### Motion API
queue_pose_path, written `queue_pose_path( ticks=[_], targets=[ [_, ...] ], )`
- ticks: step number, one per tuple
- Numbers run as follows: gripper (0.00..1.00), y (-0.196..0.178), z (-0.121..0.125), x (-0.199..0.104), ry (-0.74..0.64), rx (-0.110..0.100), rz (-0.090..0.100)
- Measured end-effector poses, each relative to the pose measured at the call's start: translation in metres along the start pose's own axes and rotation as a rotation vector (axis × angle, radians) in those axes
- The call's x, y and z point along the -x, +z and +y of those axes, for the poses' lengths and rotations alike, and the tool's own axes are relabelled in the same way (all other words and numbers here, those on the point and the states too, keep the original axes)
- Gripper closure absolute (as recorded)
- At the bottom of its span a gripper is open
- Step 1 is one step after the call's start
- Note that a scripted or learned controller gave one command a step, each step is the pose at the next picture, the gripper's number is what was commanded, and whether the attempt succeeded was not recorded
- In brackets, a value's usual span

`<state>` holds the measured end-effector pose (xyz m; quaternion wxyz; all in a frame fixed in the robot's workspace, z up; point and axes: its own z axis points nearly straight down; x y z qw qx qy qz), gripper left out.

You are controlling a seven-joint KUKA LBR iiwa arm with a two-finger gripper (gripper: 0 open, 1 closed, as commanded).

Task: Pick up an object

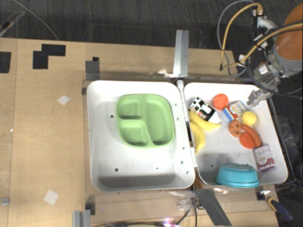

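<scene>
Approach step: my gripper (258,97) hangs over right bin's (279,171) far right corner, nothing held; jaw gap — cannot tell. Next: descend on lemon (249,118) nearby.

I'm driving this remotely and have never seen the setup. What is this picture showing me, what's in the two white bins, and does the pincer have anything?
You are looking down at a slant from one fixed camera above a wooden bench. The machine is a single robot arm, grey with an orange band, reaching in from the right. Its pincer hangs over the top right corner of the right bin, and I see nothing between its fingers. The left bin holds a green divided tray. The right bin holds a banana, a black and white item, a round orange-red piece, a small yellow fruit, an orange carrot-like toy, a small can and a teal bowl.
</scene>
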<state>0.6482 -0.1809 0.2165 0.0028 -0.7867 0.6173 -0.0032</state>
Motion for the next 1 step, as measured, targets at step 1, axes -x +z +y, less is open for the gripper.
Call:
queue_pose_path(
  ticks=[1],
  targets=[
    [0.0,0.0007,-0.0016,0.0038,-0.005,0.0,-0.003]
  ],
)
